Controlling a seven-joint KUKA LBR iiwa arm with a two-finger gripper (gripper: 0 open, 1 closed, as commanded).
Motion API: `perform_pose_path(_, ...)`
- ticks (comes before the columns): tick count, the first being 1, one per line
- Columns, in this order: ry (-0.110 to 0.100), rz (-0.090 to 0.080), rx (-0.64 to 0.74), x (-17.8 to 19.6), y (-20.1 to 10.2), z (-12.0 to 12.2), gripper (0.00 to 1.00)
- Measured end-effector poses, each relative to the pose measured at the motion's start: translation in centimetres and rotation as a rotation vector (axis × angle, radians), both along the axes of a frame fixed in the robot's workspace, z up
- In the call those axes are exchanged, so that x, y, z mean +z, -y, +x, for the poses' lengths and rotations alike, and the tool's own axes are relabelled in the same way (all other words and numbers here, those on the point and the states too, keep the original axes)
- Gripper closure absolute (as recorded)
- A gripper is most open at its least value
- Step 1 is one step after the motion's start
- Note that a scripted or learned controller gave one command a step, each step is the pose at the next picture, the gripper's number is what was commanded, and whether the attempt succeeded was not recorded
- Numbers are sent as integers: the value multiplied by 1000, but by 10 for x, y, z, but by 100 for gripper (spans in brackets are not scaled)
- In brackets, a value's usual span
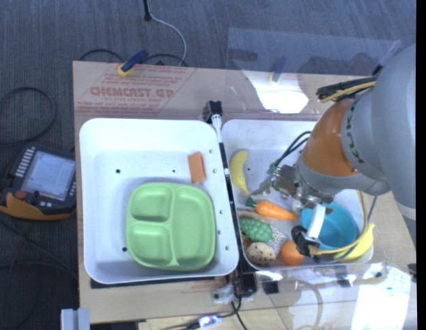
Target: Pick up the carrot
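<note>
The carrot [274, 210], orange with a green stub at its left end, lies flat in the middle of the right bin [264, 133]. My gripper [287, 186] hangs low over the bin, just above and to the right of the carrot, close to its thick end. The grey wrist and orange band hide the gripper's tips. I see nothing lifted off the bin floor.
Around the carrot lie a yellow banana [239, 170], a green knobbly vegetable [255, 229], a speckled potato [262, 253], an orange fruit [290, 254], a blue bowl [334, 226] and a second banana [358, 246]. The left bin [102, 143] holds a green divided plate [173, 225] and an orange block [196, 167].
</note>
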State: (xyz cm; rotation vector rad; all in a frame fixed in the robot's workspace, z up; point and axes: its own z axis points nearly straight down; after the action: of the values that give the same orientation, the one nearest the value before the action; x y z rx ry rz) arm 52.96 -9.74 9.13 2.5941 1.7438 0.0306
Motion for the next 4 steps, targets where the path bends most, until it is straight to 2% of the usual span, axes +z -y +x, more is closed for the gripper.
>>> perform_pose_path(1,2,11,-427,0,2,-27,0)
perform_pose_path(2,0,7,-427,9,5,-28,100)
perform_pose_path(3,-27,9,-685,92,-16,-46,100)
perform_pose_path(4,-29,8,-686,92,-16,-46,0)
